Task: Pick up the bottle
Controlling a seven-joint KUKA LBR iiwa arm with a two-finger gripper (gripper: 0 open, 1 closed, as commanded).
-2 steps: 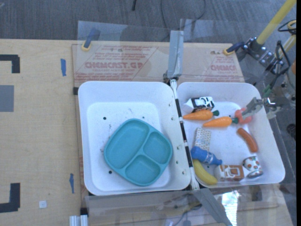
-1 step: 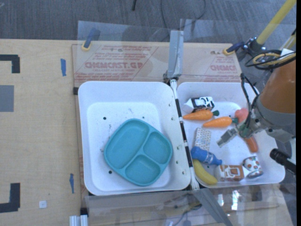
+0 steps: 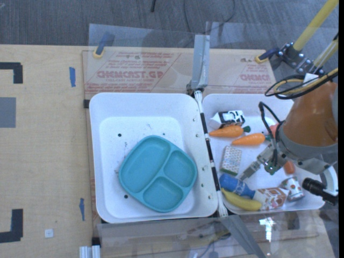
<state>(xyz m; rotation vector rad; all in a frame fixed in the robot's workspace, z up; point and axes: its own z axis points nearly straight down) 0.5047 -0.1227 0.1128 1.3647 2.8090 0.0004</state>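
Two bins noted: the left bin (image 3: 102,122) holds a teal tray (image 3: 157,173). Over the right bin (image 3: 215,104), gripper (image 3: 259,165) fingers stand apart, clasping nothing, just above the blue bottle (image 3: 235,185).

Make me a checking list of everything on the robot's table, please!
Surface: wooden bench bearing two white bins.
Job's things: blue bottle lying in the right bin, beside a banana.
Clutter: two carrots, mesh packet, small carton, can; teal divided plate in the left bin.
Grippers: gripper above the right bin, near the bottle.
Cables: black cables by the arm.
Surroundings: grey floor, blue tape marks.
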